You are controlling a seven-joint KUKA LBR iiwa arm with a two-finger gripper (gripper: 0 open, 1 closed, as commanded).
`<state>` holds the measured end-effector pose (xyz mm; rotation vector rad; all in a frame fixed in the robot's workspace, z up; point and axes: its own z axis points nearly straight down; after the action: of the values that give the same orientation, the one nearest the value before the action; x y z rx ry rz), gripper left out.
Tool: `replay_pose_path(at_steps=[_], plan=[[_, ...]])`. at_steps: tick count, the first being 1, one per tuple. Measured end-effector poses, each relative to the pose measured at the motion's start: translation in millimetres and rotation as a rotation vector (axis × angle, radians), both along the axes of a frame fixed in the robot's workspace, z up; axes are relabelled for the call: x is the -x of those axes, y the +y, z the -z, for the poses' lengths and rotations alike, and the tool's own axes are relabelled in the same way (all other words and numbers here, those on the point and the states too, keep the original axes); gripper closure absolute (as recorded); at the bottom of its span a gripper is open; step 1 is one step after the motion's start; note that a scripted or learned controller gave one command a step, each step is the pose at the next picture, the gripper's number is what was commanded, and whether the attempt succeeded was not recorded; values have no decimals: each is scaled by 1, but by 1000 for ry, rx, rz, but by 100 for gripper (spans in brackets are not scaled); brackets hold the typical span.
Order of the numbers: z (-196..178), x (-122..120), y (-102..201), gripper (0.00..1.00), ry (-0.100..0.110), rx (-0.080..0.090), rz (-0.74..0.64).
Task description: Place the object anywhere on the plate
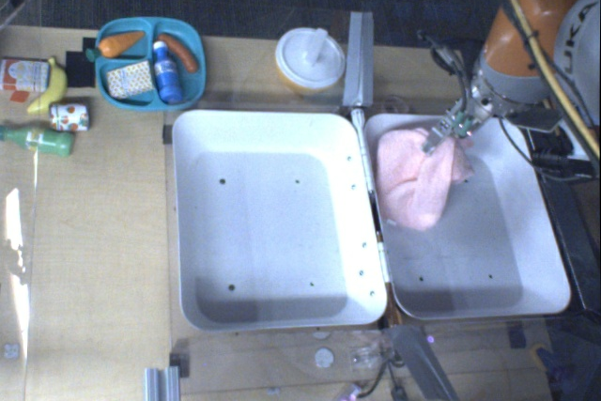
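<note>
Two white bins sit side by side. My claw point(449, 132) pinches the top corner of the pink cloth point(418, 176), which hangs over the right bin point(526, 286).

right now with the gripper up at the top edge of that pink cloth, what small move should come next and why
Probably a short lift straight up. The gripper sits at the upper right corner of the pink cloth, which looks bunched toward it while the rest lies in the right bin. Raising it a little would show whether the cloth really comes along before carrying it toward the blue divided plate.
</note>
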<state>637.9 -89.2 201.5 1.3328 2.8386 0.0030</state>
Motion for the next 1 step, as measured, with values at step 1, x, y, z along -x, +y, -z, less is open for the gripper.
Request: replay_pose_path(at_steps=[1], plan=[[-24, -2, 2, 100, 0, 0, -7]])
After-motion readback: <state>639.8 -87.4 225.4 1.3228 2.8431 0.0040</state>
